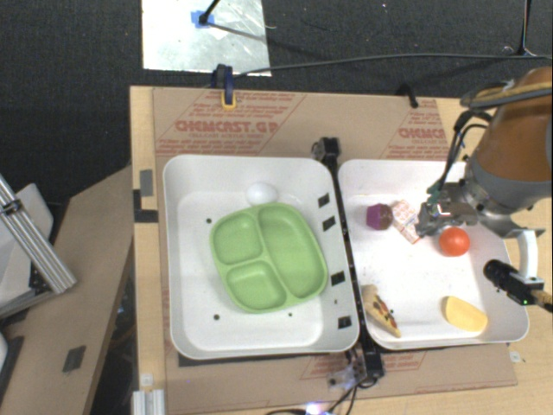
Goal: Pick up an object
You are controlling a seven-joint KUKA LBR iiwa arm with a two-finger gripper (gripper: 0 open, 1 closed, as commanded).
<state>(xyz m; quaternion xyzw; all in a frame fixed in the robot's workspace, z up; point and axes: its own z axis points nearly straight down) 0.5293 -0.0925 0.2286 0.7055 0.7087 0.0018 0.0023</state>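
— Where are you hovering?
— My gripper (429, 220) is hanging at right-centre, just beside the red ball (454, 242) and purple object (378, 216); grip, I cannot tell.
— Room?
— Bare floor is lying mid-bin (415, 271). "CHEMCAST GP" is showing on the board (226, 126).

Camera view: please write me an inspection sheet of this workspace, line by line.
Surface: bench covered with printed cardboard, bearing left bin and right bin side by side.
Job's things: in the right bin, purple object, red ball, yellow piece, pizza-slice toy, small patterned packet.
Clutter: green divided tray and a white egg-shaped object in the left bin.
Gripper: gripper low over the right bin, between packet and red ball; finger state unclear.
Cables: black cable crossing the dark backdrop.
Surroundings: silver sheet beyond the bench; blue clamp on the far edge.
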